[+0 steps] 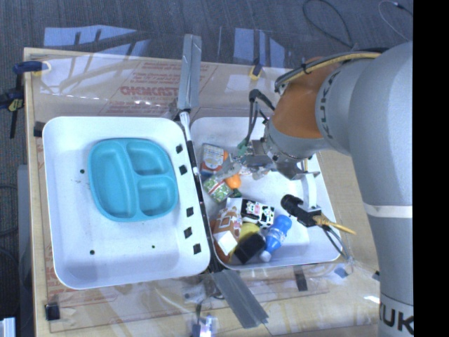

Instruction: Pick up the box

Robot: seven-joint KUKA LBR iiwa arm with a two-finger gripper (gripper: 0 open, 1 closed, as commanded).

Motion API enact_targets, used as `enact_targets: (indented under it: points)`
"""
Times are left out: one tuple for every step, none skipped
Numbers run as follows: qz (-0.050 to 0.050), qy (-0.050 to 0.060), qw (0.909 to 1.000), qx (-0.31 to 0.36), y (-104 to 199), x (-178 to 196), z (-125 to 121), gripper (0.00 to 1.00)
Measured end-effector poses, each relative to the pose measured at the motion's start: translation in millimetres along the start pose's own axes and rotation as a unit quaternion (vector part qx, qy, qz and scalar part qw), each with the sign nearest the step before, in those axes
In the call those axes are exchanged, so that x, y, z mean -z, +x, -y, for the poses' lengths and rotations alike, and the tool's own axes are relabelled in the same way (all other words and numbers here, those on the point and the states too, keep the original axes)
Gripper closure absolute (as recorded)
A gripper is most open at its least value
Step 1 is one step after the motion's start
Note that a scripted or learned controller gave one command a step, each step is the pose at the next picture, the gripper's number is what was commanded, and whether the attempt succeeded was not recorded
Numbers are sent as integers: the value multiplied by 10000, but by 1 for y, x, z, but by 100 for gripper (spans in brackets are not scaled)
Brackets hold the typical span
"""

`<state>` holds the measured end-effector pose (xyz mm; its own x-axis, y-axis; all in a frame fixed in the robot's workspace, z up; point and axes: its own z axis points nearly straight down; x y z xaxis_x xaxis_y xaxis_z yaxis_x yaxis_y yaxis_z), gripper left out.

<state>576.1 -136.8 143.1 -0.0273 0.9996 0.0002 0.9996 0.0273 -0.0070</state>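
Found a cardboard-lined tabletop (105, 76) carrying two shallow white bins side by side. Saw the grey arm (379, 118), orange-banded above the wrist, reaching in from 3 o'clock and bending down over the right bin (316, 248). Noted the left bin (63, 244) at 9 o'clock of it, with a blue divided tray (133, 177) lying flat near its middle. Placed the claw (254, 161) low over the 11 o'clock part of the right bin, at the edge of the clutter; could not tell whether spread or pressed together, and saw nothing held in it. Located the black-and-white box (257, 212) near the middle of the right bin, at 6 o'clock of the claw and apart from it. Spotted a blue bottle (276, 234) just beside the box at 5 o'clock, and a printed carton (212, 157) at 9 o'clock of the claw, close to the bin's left wall. Made out a black item (247, 248) at 6 o'clock of the box, a green packet (217, 189) and last a small orange ball (233, 182) at 11 o'clock of the box.
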Motion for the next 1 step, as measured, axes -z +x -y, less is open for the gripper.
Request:
enact_targets:
  points:
    - [2, -20, 9992, -411, -35, -14, -57, 0]
